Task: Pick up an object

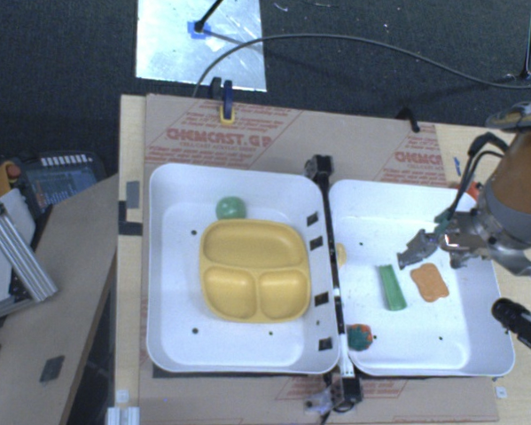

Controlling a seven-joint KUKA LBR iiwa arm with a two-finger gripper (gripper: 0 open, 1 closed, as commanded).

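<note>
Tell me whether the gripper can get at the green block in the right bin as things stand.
Probably yes. The gripper hovers just right of the green block, which lies flat on the right bin floor. The orange piece sits beside it but apart, leaving the top free.

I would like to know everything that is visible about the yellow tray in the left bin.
The yellow tray is a rounded, squarish dish that looks like matte plastic. Raised ridges divide it into three compartments: one wide compartment at the far side and two smaller ones at the near side. It lies flat and right side up on the floor of the left bin, roughly in the middle. A green ball sits against its far edge. Nothing is seen in its compartments.
</note>
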